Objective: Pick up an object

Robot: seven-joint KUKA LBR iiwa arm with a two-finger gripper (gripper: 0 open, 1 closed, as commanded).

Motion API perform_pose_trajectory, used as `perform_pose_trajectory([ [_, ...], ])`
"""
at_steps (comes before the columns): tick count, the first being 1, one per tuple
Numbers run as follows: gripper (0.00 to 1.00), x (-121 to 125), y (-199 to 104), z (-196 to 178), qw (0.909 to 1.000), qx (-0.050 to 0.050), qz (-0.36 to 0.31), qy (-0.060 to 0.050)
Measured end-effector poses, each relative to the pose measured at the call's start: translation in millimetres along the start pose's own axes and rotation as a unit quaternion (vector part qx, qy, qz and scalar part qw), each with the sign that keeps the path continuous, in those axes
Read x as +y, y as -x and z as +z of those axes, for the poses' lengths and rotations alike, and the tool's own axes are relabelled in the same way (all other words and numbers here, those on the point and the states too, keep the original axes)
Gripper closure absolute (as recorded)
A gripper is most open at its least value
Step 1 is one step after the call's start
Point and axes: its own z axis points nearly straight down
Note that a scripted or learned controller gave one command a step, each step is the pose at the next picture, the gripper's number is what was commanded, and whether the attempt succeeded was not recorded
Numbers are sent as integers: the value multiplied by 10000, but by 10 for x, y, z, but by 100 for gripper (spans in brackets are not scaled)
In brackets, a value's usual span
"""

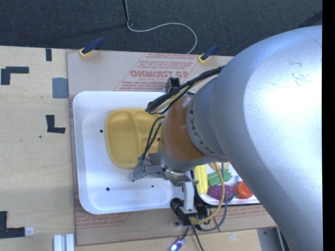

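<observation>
1. 2 shallow white bins sit side by side on the bench (pixel 31 140), seen from above at a slant; the left bin (pixel 86 156) is in open view, while the right bin (pixel 251 198) is largely covered by the arm.
2. The grey arm (pixel 272 119) enters from the right and fills much of the frame, its orange band (pixel 178 135) hanging over the inner edge of the left bin.
3. The claw (pixel 138 172) is low over the left bin, just beside the lower right edge of a yellow dish (pixel 123 137); whether it is open or closed cannot be told from this angle, and nothing is seen between its tips.
4. The yellow dish lies in the upper middle of the left bin, its hollow side up, partly hidden on the right by the wrist.
5. Toy food shows in the right bin below the arm: a yellow corn cob (pixel 201 178), a green piece (pixel 215 179), purple grapes (pixel 219 191) and a red piece (pixel 243 190), all close together.
6. A cardboard sheet (pixel 152 72) with red print lies under the bins, held by 2 yellow-and-blue clamps (pixel 90 47) along its top edge.
7. A thin white cable (pixel 162 27) loops across the dark floor above.
</observation>
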Motion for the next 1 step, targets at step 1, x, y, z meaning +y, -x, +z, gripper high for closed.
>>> perform_pose_trajectory([
  [1,0,764,565,-1710,9999,-8,-2,106],
])
